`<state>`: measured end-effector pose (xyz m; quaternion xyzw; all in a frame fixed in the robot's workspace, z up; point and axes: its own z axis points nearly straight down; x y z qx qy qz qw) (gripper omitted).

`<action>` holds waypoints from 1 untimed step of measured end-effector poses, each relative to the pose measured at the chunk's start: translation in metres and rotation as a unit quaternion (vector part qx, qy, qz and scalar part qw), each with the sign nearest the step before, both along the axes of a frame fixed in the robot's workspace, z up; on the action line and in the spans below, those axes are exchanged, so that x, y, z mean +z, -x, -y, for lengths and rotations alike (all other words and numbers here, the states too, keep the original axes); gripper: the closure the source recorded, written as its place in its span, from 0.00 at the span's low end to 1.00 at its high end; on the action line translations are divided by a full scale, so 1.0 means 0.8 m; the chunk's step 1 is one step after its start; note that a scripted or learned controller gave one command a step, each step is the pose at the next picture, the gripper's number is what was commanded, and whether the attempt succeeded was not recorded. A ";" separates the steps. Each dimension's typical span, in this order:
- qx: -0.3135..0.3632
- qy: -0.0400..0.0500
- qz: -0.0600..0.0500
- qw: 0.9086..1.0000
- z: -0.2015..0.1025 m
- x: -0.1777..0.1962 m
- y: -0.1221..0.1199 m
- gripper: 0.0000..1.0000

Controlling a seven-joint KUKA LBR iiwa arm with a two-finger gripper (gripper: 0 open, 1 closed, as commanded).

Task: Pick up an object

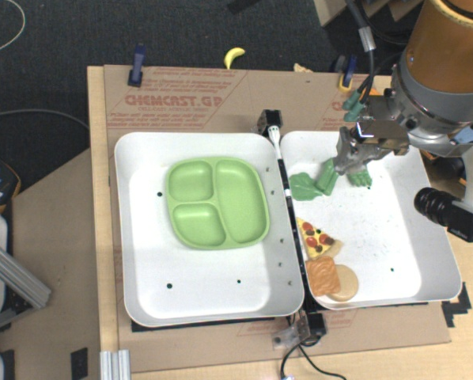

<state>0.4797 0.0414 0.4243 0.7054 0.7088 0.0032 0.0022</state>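
Note:
My gripper (349, 167) reaches down into the back of the right bin (410, 244), right over a soft green toy (304, 187) that spreads to both sides of it. One green flap (327, 177) runs off to the left and a smaller one (361, 178) pokes out on the right. The gripper's body hides where it meets the toy, so whether the toy is gripped is unclear. A pizza slice toy (317, 241) lies near the bin's left wall, with an orange-brown piece (322, 275) and a tan disc (346, 283) in the front left corner.
The left bin (141, 260) holds a green divided plate (218, 203). A black bar (282, 182) runs between the bins. Blue clamps (136, 66) (347, 74) grip the cardboard's back edge, and a small yellow banana (234, 55) lies beyond it.

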 end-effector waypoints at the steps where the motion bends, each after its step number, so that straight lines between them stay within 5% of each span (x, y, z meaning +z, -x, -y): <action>1: -0.001 0.001 -0.009 1.000 -0.050 -0.124 0.002 1.00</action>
